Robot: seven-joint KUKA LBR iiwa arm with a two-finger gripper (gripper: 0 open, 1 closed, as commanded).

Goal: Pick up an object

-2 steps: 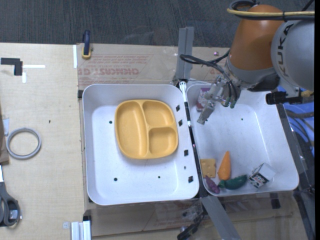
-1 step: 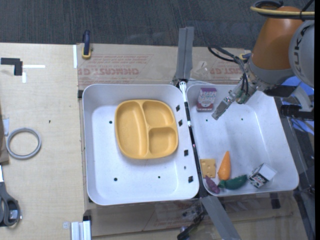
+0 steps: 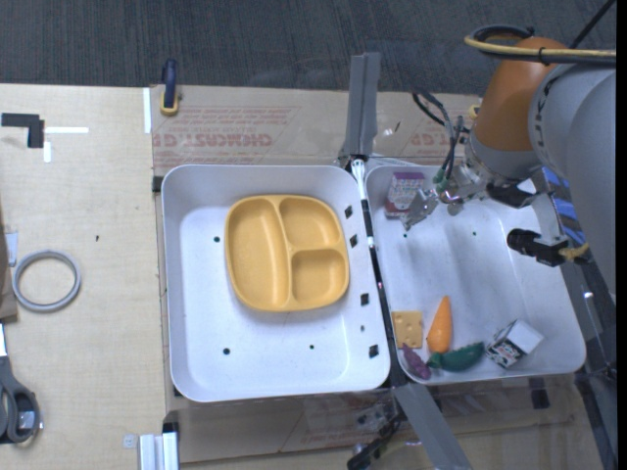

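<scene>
The small packet (image 3: 404, 192) sat at the back of the right bin (image 3: 490, 262), just left of the fingers (image 3: 428, 207), which looked spread open with nothing between them. Near the front edge were a cracker (image 3: 408, 328), a carrot (image 3: 441, 324), a green pepper (image 3: 458, 357) and a little box (image 3: 514, 344). The left bin (image 3: 196, 341) had a yellow divided plate (image 3: 287, 252).
</scene>
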